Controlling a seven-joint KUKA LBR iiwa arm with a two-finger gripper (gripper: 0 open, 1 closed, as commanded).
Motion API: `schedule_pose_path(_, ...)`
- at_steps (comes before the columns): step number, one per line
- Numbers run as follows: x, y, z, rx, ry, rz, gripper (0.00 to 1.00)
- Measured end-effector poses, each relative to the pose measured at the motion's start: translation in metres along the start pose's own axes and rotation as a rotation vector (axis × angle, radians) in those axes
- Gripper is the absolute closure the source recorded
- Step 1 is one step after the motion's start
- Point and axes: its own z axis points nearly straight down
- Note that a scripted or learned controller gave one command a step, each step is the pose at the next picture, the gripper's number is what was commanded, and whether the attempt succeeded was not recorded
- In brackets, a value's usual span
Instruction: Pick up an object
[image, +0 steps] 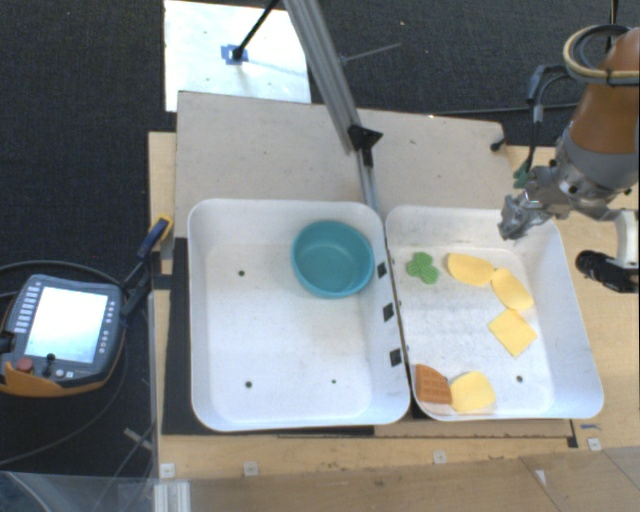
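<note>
My gripper (512, 228) hangs over the far right corner of the right bin (570, 330), just above its rim, with nothing seen in it. Below it to the left lies a yellow oval piece (470, 269), and a second yellow piece (512, 291) sits beside that. A yellow square slab (512, 332) lies mid-bin. At the front are a rounded yellow piece (473, 393) and a brown waffle-like block (432, 384). A small green clump (422, 267) rests near the divider. In the left bin (230, 380) stands a teal bowl (332, 258).
A slanted metal pole (335, 85) ends at the bins' back junction. A teach pendant (62, 332) lies off the bench to the left. Black clips (390, 312) sit along the divider between the bins.
</note>
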Motion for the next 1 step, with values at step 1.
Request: schedule_pose_path(1, 0.0520, -0.0238, -0.0047, 0.001, 0.001, -0.003, 1.00)
